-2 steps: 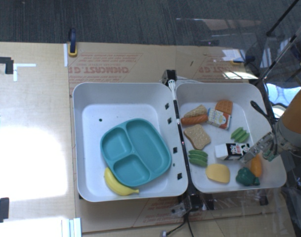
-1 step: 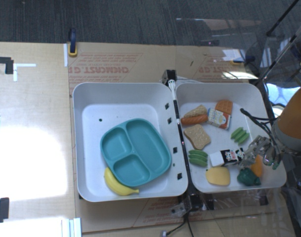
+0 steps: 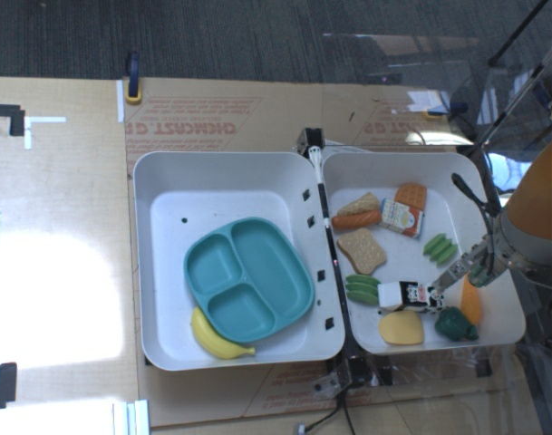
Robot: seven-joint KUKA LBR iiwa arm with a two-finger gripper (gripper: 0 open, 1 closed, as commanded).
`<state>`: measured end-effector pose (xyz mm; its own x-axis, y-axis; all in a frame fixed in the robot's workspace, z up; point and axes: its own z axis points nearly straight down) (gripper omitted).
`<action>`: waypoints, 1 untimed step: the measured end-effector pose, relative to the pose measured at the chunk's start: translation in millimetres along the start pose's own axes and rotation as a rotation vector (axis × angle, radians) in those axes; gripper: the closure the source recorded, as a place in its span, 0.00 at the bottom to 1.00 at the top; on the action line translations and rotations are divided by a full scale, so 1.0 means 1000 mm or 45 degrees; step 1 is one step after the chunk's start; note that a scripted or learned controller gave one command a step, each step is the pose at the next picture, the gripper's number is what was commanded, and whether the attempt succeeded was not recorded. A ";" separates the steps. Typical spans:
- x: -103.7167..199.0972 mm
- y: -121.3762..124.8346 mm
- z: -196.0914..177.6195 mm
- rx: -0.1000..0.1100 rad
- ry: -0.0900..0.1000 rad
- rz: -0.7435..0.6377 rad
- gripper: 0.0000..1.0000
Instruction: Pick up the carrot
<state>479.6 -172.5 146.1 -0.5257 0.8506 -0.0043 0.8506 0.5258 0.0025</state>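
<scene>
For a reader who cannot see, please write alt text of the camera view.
A grey robot arm's gripper hovers beside an orange carrot in the right bin, among toy foods. The left bin holds a teal divided tray and a banana.

We see two white bins: the left bin [image 3: 149, 243] holds a teal divided tray [image 3: 248, 277] and a banana [image 3: 217, 336]. In the right bin [image 3: 475, 169] the gripper [image 3: 459, 275] hovers just beside the carrot [image 3: 471, 303] (orange, near the right wall), with a dark green vegetable [image 3: 455, 325] nearer.
</scene>
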 end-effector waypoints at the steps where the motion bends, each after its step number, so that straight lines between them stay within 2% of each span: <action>1: 0.079 0.049 -0.047 0.000 0.001 0.120 1.00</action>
<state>479.7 -79.5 193.4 -0.4436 0.8962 -0.0034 0.8962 0.4436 0.0027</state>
